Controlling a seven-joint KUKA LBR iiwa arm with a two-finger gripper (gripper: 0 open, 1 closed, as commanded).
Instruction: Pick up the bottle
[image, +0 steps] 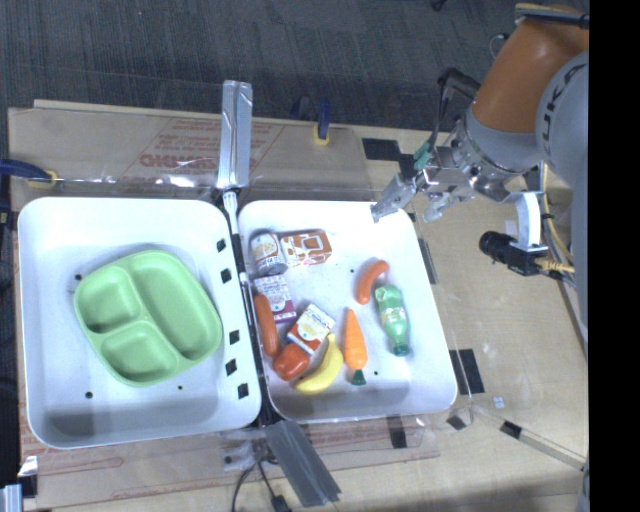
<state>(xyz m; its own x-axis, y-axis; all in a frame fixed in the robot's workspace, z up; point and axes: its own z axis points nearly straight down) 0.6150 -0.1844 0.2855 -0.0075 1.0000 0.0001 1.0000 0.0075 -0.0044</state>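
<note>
Two shallow white bins are being borne side by side on the bench. The left bin (40, 330) is being occupied by a green divided tray (148, 317) with three compartments. The right bin (425, 345) is being filled with a loose group of things: the bottle (392, 319), green with a pale label, is lying on its side near the bin's right wall, just below a small sausage (369, 281) and just beside a carrot (354, 345). A banana (321, 371), a red piece (291, 361), a small carton (311, 325), a can (264, 250) and a brown box (303, 248) are being kept further left.

The gripper (392, 203) is being held above the bin's upper right corner, well apart from the bottle; nothing is being gripped, and whether it is wide or narrow cannot be told.

The bench (500, 340) is being covered by tan board, with black tape marks.
</note>
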